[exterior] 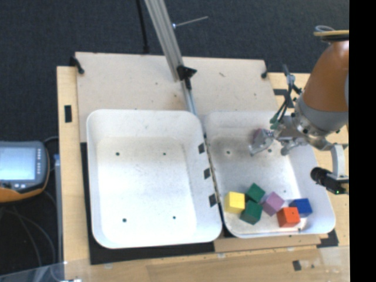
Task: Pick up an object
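Several coloured blocks lie together at the near end of the right bin [235,128]: a yellow block [235,201], two green blocks [255,191] [251,212], a purple block [274,203], an orange block [288,216] and a blue block [302,206]. My gripper [273,144] hangs over the middle of the right bin, farther back than the blocks and apart from them. It is open, with nothing between its grey fingers [259,139].
The left bin [147,119] sits beside the right one, their rims meeting in the middle. A slanted metal pole [167,34] rises behind the bins. The arm's orange band [329,75] is over the right bin's far right corner.
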Controlling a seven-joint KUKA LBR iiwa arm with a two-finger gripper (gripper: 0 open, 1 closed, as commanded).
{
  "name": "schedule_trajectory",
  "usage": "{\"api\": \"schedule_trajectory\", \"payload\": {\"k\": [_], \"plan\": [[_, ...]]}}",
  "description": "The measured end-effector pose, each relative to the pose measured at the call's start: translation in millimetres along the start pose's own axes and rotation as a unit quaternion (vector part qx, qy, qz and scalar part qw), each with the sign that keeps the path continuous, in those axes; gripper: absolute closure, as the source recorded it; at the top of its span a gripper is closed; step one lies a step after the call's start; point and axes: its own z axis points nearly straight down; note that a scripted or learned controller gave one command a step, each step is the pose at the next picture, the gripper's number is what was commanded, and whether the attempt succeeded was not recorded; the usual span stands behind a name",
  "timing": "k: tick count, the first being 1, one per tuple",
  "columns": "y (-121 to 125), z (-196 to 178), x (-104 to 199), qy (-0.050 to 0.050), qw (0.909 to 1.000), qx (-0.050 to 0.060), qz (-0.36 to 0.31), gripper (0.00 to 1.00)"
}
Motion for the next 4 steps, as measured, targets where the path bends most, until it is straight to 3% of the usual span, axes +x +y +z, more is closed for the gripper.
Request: {"api": "schedule_trajectory", "payload": {"k": [1, 2, 3, 4], "plan": [[-25, -265, -10, -0.001, 1.0000, -0.005, -0.005, 0.00], [7, -250, 44, 0.000, 1.0000, 0.000, -0.006, 0.00], [50, -219, 24, -0.001, 1.0000, 0.001, -0.002, 0.00], [98, -202, 119, 0.001, 1.0000, 0.000, -0.007, 0.00]]}}
